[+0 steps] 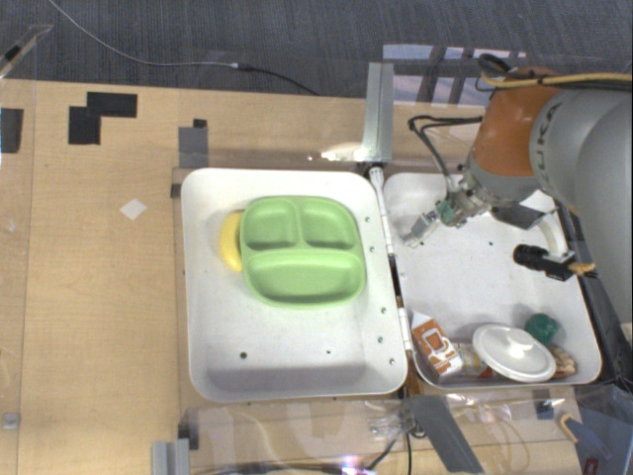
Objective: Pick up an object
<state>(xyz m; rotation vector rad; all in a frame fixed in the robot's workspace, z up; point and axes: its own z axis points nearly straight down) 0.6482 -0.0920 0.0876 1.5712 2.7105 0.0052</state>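
Currently your gripper (423, 224) hangs low over the right bin (495, 265), far corner, nothing visibly between it; grip state undeterminable. Candidates cluster along the near wall: bowl (514, 352), carton (436, 348).

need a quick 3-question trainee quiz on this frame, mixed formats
1. True or false: the green divided plate lies in the left bin.
2. Which object sits partly under that plate? A) yellow item B) white bowl C) dark green object
3. Fill in: the white bowl sits near the ____ edge of the right bin.

Key: 1 true. 2 A, the yellow item shows at the plate's left edge. 3 near (front). The end effector hovers at the right bin's far left corner.
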